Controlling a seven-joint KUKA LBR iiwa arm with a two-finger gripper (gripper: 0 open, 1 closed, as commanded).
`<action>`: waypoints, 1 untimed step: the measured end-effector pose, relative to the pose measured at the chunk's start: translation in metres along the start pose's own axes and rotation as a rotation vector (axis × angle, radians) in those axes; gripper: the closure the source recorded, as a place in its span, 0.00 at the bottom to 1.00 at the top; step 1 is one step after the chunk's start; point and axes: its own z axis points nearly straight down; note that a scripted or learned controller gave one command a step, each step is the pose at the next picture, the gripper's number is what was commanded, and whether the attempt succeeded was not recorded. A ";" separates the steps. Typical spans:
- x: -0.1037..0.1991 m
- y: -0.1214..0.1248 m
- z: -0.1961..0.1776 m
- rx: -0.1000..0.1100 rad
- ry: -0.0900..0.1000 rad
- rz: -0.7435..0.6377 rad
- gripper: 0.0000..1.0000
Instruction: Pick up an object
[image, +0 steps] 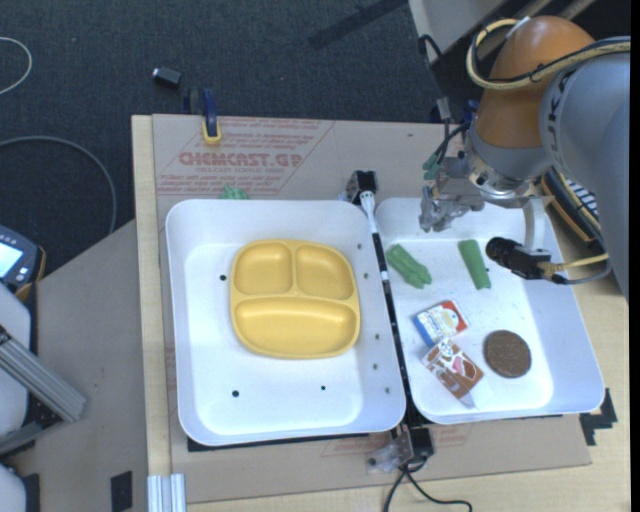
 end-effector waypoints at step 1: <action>0.097 -0.043 -0.001 0.001 -0.001 0.005 1.00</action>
